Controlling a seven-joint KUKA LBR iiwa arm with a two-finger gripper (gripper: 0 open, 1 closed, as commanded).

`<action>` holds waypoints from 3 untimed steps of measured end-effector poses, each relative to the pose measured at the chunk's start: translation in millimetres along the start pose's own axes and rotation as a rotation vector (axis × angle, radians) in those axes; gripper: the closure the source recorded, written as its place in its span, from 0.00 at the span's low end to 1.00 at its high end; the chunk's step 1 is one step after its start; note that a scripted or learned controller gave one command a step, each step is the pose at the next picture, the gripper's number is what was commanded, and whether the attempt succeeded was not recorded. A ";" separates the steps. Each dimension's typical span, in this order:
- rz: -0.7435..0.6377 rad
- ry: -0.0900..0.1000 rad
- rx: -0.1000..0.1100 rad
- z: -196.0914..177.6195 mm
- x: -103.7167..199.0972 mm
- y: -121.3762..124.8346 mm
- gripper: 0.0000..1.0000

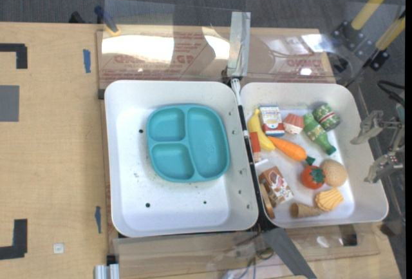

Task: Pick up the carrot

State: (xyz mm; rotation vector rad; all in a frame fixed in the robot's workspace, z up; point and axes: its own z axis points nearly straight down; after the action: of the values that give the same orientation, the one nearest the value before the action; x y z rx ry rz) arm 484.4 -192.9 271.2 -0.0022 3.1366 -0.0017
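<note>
The carrot (288,148) is orange with a small green stub at its lower right end. It lies slantwise in the middle of the right bin (367,203), among other toy foods. My gripper (374,149) hangs over the right rim of that bin, well to the right of the carrot. Its two grey fingers (365,129) stand apart with nothing between them.
Round the carrot lie a banana (256,123), a small carton (271,120), green vegetables (320,123), a tomato (313,177), a bun (335,173), a brown box (275,185) and a cone (304,209). The left bin (129,194) holds a teal divided plate (188,142).
</note>
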 end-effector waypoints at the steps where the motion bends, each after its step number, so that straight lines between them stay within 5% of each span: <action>1: 0.138 0.009 -0.004 99.4 -7.4 74.1 0.00; 2: 0.092 -0.001 -0.001 175.2 -48.9 73.3 0.00; 3: -0.207 -0.009 0.001 182.1 -79.3 35.8 0.00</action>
State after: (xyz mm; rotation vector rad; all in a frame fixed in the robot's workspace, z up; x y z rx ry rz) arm 564.5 -157.2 89.4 -0.3254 3.1106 -0.0041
